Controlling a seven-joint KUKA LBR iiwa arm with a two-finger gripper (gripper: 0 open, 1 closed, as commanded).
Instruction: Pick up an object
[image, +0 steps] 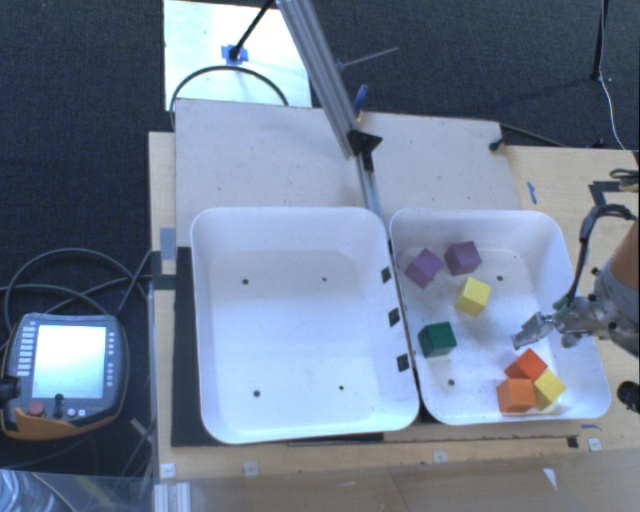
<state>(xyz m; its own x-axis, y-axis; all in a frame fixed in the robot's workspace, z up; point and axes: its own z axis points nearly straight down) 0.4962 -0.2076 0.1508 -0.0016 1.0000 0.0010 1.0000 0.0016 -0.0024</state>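
Observation:
The right bin (560, 240) holds several small blocks: two purple ones (423, 266) (462, 257) at the back, a yellow one (474, 296), a green one (437, 339), and a cluster at the front right of two orange blocks (526, 365) (516, 396) and a yellow block (549, 388). My gripper (535, 331) reaches in from the right edge and hangs just above and behind the orange cluster. Nothing shows between its fingers.
The left bin (210, 300) stands beside the right one, their walls meeting at the centre. A slanted metal pole (330, 90) crosses the board behind the bins. A teach pendant (62, 375) lies on the floor at the left.

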